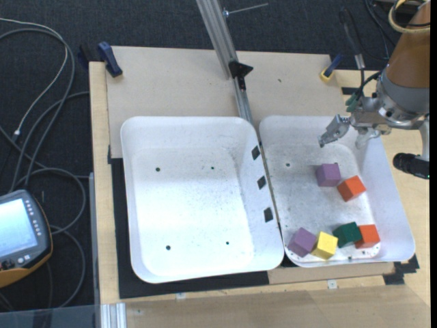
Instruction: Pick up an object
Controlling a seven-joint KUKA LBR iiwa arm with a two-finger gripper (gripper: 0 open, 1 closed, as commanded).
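Note:
Several small blocks lie in the right bin [295, 190]. A purple block [328, 174] and an orange block [351, 188] sit close together near its middle. Along the front edge are another purple block [302, 241], a yellow block [326, 244], a green block [347, 233] and a second orange block [368, 235]. My gripper [343, 139] hangs over the bin's far part, above and slightly behind the middle purple block. It is open, with nothing between its fingers.
The left bin [191, 197] lies beside the right one, with black clips [261, 181] along the shared rim. A slanted metal rail [218, 33] runs in from the top. Blue clamps [109, 58] grip the board's far corners.

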